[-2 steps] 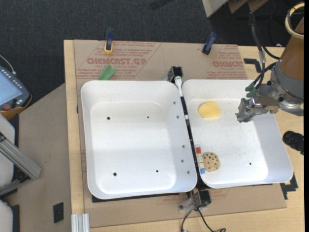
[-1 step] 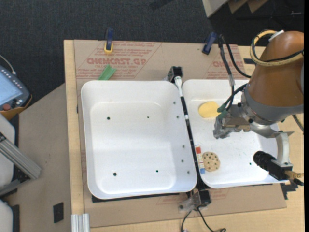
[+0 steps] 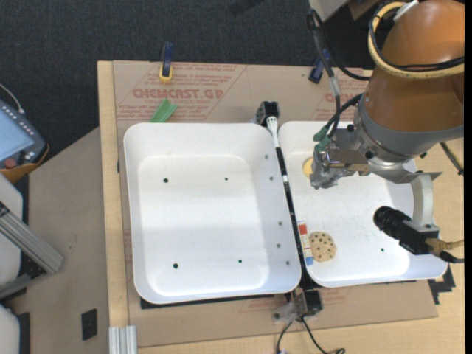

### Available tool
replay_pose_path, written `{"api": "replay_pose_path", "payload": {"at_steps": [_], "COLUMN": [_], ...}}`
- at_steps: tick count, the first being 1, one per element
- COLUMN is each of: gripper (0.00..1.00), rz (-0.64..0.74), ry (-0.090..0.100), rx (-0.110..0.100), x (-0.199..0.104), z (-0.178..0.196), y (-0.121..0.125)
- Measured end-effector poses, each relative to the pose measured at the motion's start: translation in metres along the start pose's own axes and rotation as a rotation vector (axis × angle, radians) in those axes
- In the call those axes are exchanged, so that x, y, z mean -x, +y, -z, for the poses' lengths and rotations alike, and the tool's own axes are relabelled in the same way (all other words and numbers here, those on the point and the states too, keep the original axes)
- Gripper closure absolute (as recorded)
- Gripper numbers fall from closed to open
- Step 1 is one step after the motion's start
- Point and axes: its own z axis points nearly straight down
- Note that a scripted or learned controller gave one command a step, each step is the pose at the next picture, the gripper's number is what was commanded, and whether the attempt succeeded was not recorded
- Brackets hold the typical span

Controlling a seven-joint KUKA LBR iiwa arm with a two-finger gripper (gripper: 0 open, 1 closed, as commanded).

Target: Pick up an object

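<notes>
Cookie: a flat, round, tan disc with dark specks and a rough-looking face. It lies in the right bin, near that bin's front left corner and well apart from the gripper. Just to its left, against the wall between the bins, sits a small red and white strip.

A pale yellow, rounded piece lies further back in the same bin, partly hidden by the gripper, which hangs right beside it. The view does not let me tell whether the jaws are spread or pressed together, and nothing can be seen held between them.

Both bins are shallow, smooth white trays with rounded corners, set side by side with their walls touching. The left bin shows four small dark dots on its floor.

The bins rest on a sheet of brown cardboard with faded red lettering. A blue and yellow clamp grips its back edge, and a green scrap lies on it behind the left bin. Dark, coarse carpet covers the floor beyond.
</notes>
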Motion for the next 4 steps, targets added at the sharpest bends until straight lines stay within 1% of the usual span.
{"api": "replay_pose_path", "payload": {"at_steps": [1, 2, 3, 4], "gripper": [1.0, 1.0, 1.0, 1.0], "rz": [-0.001, -0.011, -0.003, -0.002], "ry": [0.0, -0.003, 0.001, 0.0], "rx": [-0.001, -0.016, 0.002, -0.004], "x": [-0.053, -0.036, -0.077, -0.12], "z": [0.042, 0.008, 0.095, 0.122], "y": [0.035, -0.003, 0.001, 0.001]}}
